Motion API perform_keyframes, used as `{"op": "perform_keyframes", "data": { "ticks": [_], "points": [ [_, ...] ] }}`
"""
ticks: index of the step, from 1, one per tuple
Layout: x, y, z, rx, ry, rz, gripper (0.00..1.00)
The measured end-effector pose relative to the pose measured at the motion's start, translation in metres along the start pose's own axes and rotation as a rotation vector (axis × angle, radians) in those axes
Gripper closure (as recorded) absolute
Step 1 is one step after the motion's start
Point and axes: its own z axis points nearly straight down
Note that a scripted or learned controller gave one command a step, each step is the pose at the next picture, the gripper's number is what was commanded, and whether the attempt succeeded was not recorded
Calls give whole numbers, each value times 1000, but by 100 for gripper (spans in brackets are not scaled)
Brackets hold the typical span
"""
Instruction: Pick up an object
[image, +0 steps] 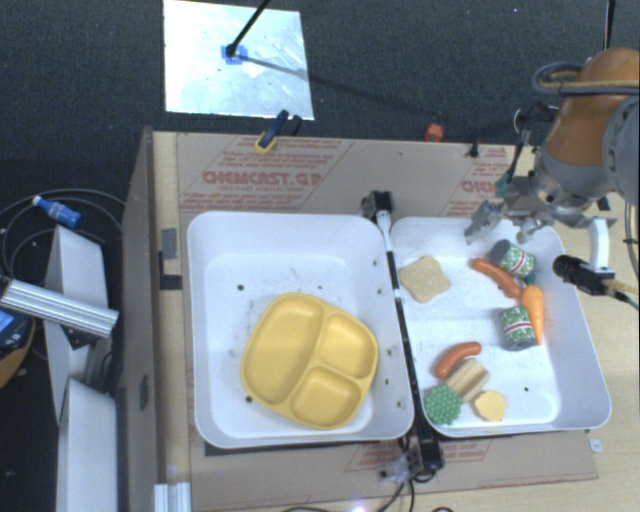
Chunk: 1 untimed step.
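Observation:
The right bin (575, 385) holds several toy foods: a slice of toast (425, 278), a red-orange sausage (496, 277), a green-and-white can (518, 261), a carrot (535, 310), a second can (515, 328), another sausage (457, 358), a tan roll (467, 379), a green disc (443, 404) and a yellow piece (490, 405). My gripper (503, 224) hangs over the far edge of this bin, just above and behind the first can and sausage. Its fingers are spread open with nothing between them.
A yellow divided plate (310, 358) lies in the left bin (215, 300). A black clip (379, 205) sits where the two bins meet at the back. The arm's grey body and orange band (595, 110) rise at the upper right.

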Motion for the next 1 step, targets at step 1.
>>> {"op": "perform_keyframes", "data": {
  "ticks": [1],
  "points": [
    [-45, 8, 56, 0, -1, 1, 0]
  ]
}}
